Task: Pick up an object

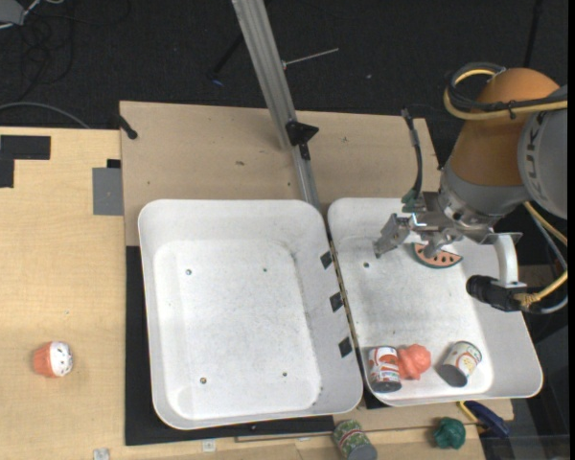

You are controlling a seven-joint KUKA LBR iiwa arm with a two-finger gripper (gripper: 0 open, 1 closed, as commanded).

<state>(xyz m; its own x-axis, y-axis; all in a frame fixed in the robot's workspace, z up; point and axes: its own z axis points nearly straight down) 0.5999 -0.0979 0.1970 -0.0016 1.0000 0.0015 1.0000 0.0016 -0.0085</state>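
End effector [402, 233]: seen over the upper part of the right bin [417, 300], carried by the grey arm [503, 151] with its orange band. Whether it was spread or pressed together could not be told.

Watermelon-slice toy [435, 254]: found just beside and partly under the end effector, low over the bin floor; whether it was gripped could not be told.

Can with red label [384, 367], pink object [415, 360] and a second can [458, 362]: lodged along the near edge of the right bin, the first two touching, the third near them.

Left bin [235, 314]: set alongside, edges touching.

Desk [38, 257]: an orange-and-white ball [53, 359] was recorded at its left. A green object [448, 433] and a dark can [351, 438] were noted in front of the bins.
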